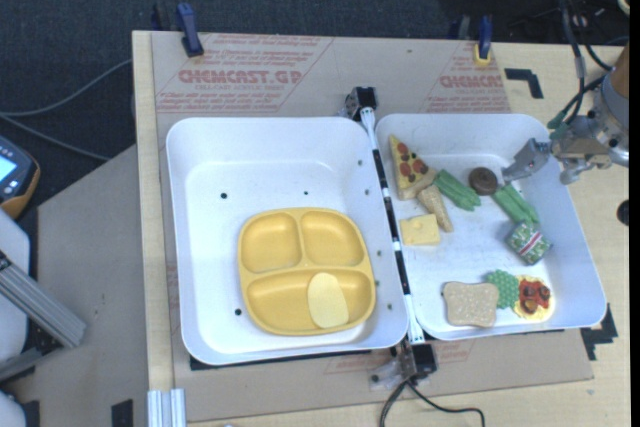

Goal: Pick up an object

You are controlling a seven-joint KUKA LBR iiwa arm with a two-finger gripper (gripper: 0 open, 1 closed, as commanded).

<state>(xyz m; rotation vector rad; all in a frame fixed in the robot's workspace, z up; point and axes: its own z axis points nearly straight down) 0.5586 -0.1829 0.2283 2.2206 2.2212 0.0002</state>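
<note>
- Dark carpet surrounds a cardboard-topped bench [300, 75] that carries two shallow white bins side by side, clamped together along their shared edge, likely so they stay put when the arm pushes on them.
- Left bin [200, 165] holds a yellow divided plate [290, 260] with a pale oval piece [326, 300] lying in its lower compartment.
- Right bin [590, 285] holds a scatter of toy food, loosely spread, which leaves room to reach around most pieces: a pizza slice [406, 162], a cheese cube [420, 230], a slice of bread [470, 303], a brown disc [484, 180] and green pieces.
- Gripper [527, 160] hangs over the right bin's upper right part; whether it is spread or closed I cannot tell, and nothing is visibly held.
- Nearest candidate looks like the green stick [515, 203], just below the gripper. Its long axis runs diagonally, from upper left to lower right, ending beside a small green packet [528, 242].
</note>
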